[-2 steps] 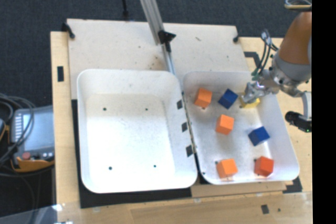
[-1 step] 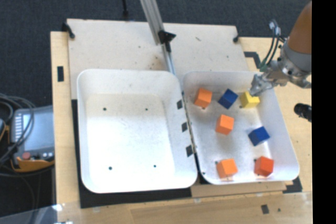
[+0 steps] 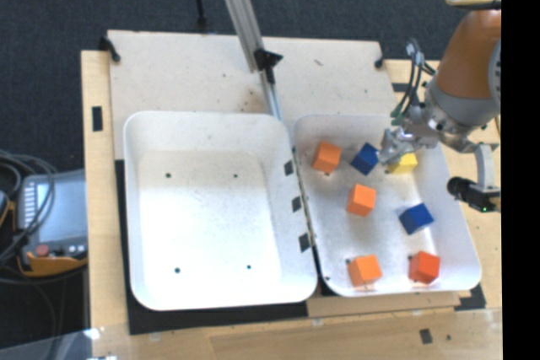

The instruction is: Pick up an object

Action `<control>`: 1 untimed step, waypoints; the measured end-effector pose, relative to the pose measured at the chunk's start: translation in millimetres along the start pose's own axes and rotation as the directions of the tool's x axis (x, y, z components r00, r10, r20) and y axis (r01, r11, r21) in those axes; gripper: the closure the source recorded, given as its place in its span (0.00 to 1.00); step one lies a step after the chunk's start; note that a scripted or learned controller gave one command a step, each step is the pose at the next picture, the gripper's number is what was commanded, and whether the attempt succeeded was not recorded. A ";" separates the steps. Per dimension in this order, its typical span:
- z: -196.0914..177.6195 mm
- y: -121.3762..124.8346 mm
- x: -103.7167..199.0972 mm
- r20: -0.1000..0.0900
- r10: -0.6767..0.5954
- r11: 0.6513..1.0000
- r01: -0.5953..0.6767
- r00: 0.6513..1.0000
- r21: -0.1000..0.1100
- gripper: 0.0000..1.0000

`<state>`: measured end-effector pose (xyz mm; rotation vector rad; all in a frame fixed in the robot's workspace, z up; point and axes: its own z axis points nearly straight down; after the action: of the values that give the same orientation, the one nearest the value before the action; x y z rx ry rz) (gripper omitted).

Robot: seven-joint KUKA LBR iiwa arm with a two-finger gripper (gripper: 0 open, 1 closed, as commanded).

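The counter point(image 3: 97, 181) carries two white bins; the left bin point(image 3: 211, 206) lies at nine o'clock of the right bin point(image 3: 456, 215); the arm point(image 3: 468, 67) enters from two o'clock; its claw point(image 3: 396, 149), whose grip I cannot tell, touches a yellow block point(image 3: 405, 163); a blue block point(image 3: 364, 158) sits at nine o'clock of it.

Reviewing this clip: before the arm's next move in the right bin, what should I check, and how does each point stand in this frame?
1. Gripper is over the right bin: ok.
2. A target sits at the gripper: yellow block right beside it: ok.
3. Block seen between the fingers: cannot tell.
4. Room around target: blue block lies close on the other side of the gripper: not ok.
5. Other blocks sit apart from the gripper: ok.
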<state>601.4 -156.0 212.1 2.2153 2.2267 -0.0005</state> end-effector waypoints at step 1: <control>-15.7 -11.2 48.4 -0.002 -0.002 1.000 0.002 1.000 -0.002 1.00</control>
<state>590.0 -107.6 227.8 2.2134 2.2290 0.0042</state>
